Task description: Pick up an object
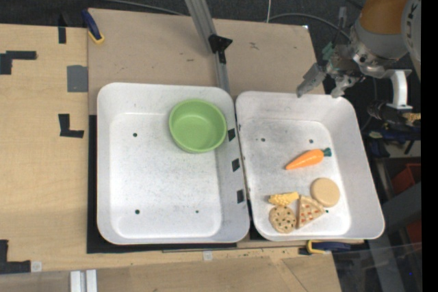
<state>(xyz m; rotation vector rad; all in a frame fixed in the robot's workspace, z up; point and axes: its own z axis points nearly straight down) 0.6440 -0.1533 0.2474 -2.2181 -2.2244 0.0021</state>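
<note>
And here's the bench (41, 147), broad and tan, carrying the two white bins side by side. The left bin (123, 167) sits well away from the fingers, and inside it, toward its upper middle, a green bowl (197, 125) stands upright. The right bin (345, 140) lies just below the fingers, its top rim close under them.

The arm (393, 3), grey with that orange band, comes in from the right, and the gripper (321, 82) hangs above the right bin's upper edge. Its two fingers are spread apart, released, with nothing between them.

Now the small stuff, all in the right bin and all below the fingers. An orange carrot (305, 159) with a green top lies tilted, the nearest piece to the fingers yet apart from them. Further down, a round tan cookie (325, 191). Beside it a pizza slice (308, 210), a round speckled cookie (282, 219) and a small yellow corn piece (282, 199), clustered together, farthest from the fingers.
</note>
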